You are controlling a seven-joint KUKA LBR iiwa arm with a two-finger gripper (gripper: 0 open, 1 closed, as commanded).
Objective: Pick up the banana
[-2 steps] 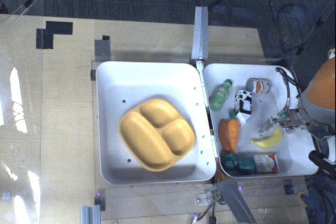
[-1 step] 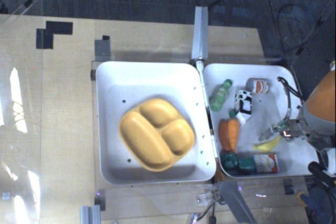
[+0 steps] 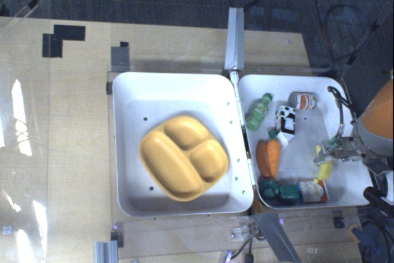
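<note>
gripper low in the right bin, right at the banana, which lies on the bin floor just under and beside it. cannot tell its state or any hold. lift not yet done. can just beyond.

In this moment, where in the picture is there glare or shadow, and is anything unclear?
Camera view: glare streaks lie on the clear sheet at left; the yellow tray casts a soft shadow in the left bin; the banana by the gripper looks small and blurred.
</note>
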